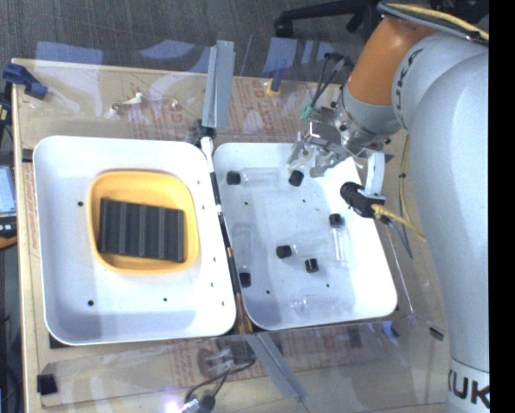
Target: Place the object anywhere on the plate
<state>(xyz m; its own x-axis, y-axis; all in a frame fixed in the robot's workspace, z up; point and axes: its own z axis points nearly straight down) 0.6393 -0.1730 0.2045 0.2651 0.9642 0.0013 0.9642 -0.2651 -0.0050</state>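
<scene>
A yellow plate (142,185) with a dark ribbed centre is seen lying in the left white bin (59,299) on the counter (94,101). In the right white bin (369,295) several clear tubes with black caps are scattered: one (251,177) near the upper left corner, one (337,235) toward the right side, and others near the middle and the lower edge. The hand (313,157) is held over the upper edge of the right bin, near a black cap (296,177). Whether the hand is spread or closed, and whether anything is gripped, cannot be told. The arm (395,50), with its orange band, is seen reaching in from the right.
</scene>
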